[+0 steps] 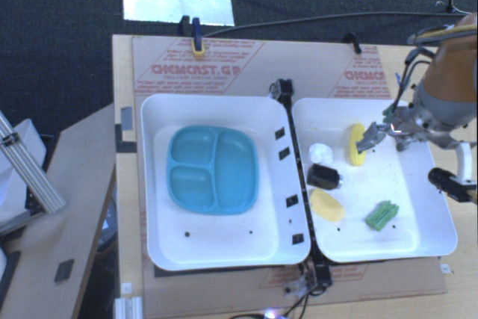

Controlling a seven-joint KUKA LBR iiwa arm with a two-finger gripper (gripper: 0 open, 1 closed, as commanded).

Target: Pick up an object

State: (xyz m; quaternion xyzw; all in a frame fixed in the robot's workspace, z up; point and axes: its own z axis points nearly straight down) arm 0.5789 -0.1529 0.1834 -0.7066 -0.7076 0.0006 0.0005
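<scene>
Reaching: arm comes in from the right over the right bin [441,235], wrist low above its upper half.
Gripper: gripper [371,140] sits at the yellow piece [356,143]; one finger [376,134] shows against the piece's right side, but how the fingers stand cannot be told from this slant.
Target, judged: the yellow piece, a banana-like shape lying upright along the bin's upper middle, is the likely pick, since the gripper is touching or just beside it.
Other things in right bin: white lump [320,153] just left of the yellow piece; black block [323,177] below it, near the divider; pale yellow lump [328,206] lower down; green piece [382,214] to the lower right, well apart from the rest.
Left bin: left bin [160,235] carries a blue tray [213,169] with compartments.
Hold: no object is seen clearly between the fingers, so no grasp can be claimed.
Doing it well: centre the fingers across the yellow piece's narrow width, not along its length; come down straight so it is not nudged toward the white lump; close only once both fingers straddle it; lift vertically.
Risk: a curved, smooth piece may roll or slip out sideways.
</scene>
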